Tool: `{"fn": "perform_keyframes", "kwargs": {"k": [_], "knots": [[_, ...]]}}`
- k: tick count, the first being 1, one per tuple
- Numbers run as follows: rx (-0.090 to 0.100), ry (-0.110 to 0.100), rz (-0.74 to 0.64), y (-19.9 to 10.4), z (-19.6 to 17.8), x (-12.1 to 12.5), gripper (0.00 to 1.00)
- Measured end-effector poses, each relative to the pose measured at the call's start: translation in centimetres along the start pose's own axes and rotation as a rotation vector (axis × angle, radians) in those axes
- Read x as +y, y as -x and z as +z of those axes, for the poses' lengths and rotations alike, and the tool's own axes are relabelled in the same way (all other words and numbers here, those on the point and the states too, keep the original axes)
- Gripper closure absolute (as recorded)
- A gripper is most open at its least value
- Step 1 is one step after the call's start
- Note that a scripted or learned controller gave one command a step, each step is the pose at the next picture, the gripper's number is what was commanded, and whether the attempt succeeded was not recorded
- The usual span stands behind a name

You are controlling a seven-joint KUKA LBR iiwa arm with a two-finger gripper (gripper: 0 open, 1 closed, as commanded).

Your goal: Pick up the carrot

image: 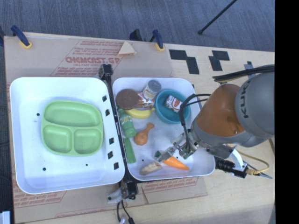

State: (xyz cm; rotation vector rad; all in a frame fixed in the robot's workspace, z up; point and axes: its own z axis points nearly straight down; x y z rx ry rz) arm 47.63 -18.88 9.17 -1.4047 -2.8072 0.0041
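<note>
Near the front edge of the right bin point(201, 85) lies the carrot point(176, 163), its long axis roughly left-right, fat end left, tip pointing right and slightly toward the front. Directly above it hovers the claw point(180, 149); whether it is spread or closed, I cannot tell. Judging by this, the approach step is underway; next comes lowering to straddle the carrot across its width.
</note>
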Motion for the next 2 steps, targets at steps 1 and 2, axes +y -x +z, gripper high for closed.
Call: {"fn": "perform_keyframes", "kwargs": {"k": [1,2], "knots": [[0.001,-0.002,-0.012,0.0,-1.0,0.1,1.0],[0.0,0.001,0.092,-1.8,-6.9,1.5,1.0]]}}
